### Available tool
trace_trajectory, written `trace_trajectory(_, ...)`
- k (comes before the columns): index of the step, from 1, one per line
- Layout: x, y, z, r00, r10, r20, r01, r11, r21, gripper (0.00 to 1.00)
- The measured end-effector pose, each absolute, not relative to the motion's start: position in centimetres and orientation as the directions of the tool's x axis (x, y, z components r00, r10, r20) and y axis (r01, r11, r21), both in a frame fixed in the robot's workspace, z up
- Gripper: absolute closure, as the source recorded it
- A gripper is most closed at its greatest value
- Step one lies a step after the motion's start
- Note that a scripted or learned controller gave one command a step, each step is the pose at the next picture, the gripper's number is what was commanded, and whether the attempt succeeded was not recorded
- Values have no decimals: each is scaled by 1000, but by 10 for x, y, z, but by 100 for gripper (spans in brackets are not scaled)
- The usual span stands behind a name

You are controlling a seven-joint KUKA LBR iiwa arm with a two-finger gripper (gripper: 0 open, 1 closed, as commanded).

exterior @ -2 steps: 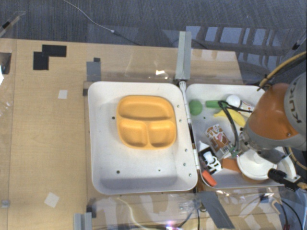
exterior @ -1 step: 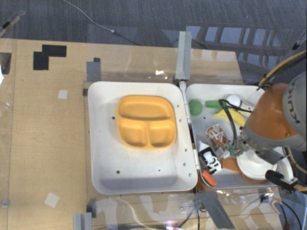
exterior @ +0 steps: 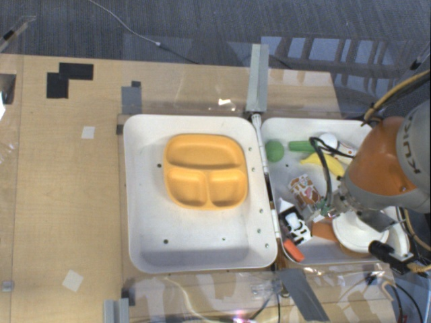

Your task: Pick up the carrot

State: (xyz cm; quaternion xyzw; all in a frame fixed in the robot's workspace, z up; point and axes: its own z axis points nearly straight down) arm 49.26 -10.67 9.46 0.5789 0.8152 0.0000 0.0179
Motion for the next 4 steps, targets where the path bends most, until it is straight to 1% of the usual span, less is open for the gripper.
trace_trajectory(4,493,-106,94,-330,944,-30,944,331,22,0)
